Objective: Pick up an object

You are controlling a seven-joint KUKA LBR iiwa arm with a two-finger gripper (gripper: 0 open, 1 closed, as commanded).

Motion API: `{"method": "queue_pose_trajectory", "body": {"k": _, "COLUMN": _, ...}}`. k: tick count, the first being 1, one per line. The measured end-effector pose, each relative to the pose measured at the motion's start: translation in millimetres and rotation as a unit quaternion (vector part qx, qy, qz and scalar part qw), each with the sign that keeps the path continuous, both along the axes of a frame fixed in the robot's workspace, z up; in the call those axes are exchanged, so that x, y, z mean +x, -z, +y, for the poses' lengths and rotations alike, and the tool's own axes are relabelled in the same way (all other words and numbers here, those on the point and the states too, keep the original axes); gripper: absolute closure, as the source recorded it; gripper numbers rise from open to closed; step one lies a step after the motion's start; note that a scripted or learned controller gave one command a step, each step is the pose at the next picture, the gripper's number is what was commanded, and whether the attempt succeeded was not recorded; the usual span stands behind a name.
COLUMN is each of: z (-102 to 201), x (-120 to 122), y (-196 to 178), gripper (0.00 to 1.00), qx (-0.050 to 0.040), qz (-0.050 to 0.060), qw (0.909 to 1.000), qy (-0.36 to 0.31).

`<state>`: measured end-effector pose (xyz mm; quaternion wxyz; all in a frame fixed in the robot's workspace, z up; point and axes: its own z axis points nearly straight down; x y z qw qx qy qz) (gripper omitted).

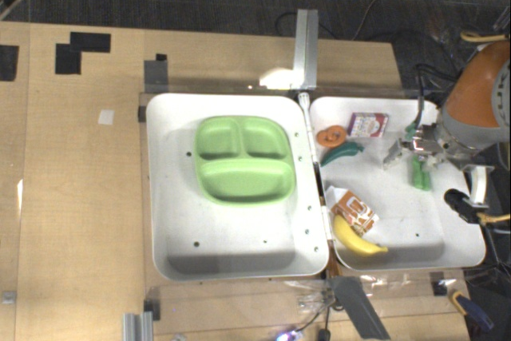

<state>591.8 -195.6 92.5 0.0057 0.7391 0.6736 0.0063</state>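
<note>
gripper [413, 146] sits over the right bin [459, 247], upper right part, arm [477, 104] coming in from the right edge w/ the orange band showing. metal fingers [393, 156] look spread apart, one slanting down-left, the other by the green object [421, 173]. nothing visibly clamped between them. that green object is a narrow upright-ish piece just below the gripper, touching or nearly touching it; can't tell which.

other stuff in right bin: small purple/white packet [367, 124] near the top wall, orange round piece [330, 136] at upper left, dark green curved piece [342, 152] just under it, brown/white wrapper [355, 212] low left, banana [356, 239] just below that, near the front wall and the divider side. middle and lower right floor of this bin is bare, so that's the open room; the gripper is near the bin's right wall and well apart from the banana.

left bin [172, 243] holds a green sectioned tray [243, 158], roughly centred, bare floor around it. both bins sit side by side on the wooden desk [72, 196], rims touching at the middle.
</note>
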Motion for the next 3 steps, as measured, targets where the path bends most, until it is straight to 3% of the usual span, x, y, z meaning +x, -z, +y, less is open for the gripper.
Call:
{"method": "queue_pose_trajectory", "body": {"k": 1, "z": -0.6, "x": 3.5, "y": -0.2, "gripper": 0.00, "qx": 0.0001, "qz": 0.000, "qw": 1.0000, "qy": -0.006}}
{"method": "queue_pose_trajectory", "body": {"k": 2, "z": -3.1, "x": 6.7, "y": -12.0, "gripper": 1.00, "qx": -0.0035, "qz": -0.005, "qw": 1.0000, "qy": -0.006}}
{"method": "queue_pose_trajectory", "body": {"k": 3, "z": 42.5, "x": -6.0, "y": -80.5, "gripper": 1.00, "qx": 0.0000, "qz": 0.007, "qw": 0.9998, "qy": -0.018}}
